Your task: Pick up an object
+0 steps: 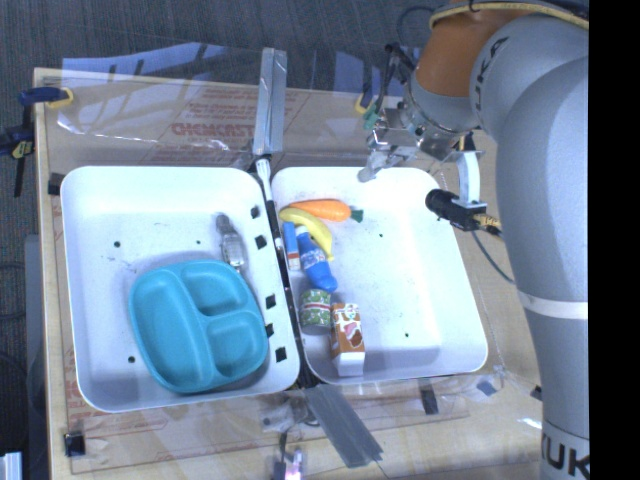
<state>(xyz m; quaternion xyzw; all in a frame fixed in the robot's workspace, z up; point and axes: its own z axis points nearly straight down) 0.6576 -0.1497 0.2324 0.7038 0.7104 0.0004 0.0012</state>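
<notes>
Pincer (pixel 372 168) of mine hangs over right bin's (pixel 440 298) far rim, holding nothing; open or closed, can't tell. Carrot (pixel 322 209) lies near bin's far-left corner, long axis left-right, green end pointing right.

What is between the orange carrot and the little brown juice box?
In the camera view, a yellow banana, blue bottle and green-labelled can lie between the orange carrot and brown juice box.

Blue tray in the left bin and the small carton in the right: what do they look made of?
The blue tray looks like moulded plastic, matte to satin: uniform colour, rounded compartment edges, soft highlights. The small carton looks like printed paperboard: crisp folded edges, flat brown-and-white printed faces. Neither can be confirmed by sight alone.
</notes>
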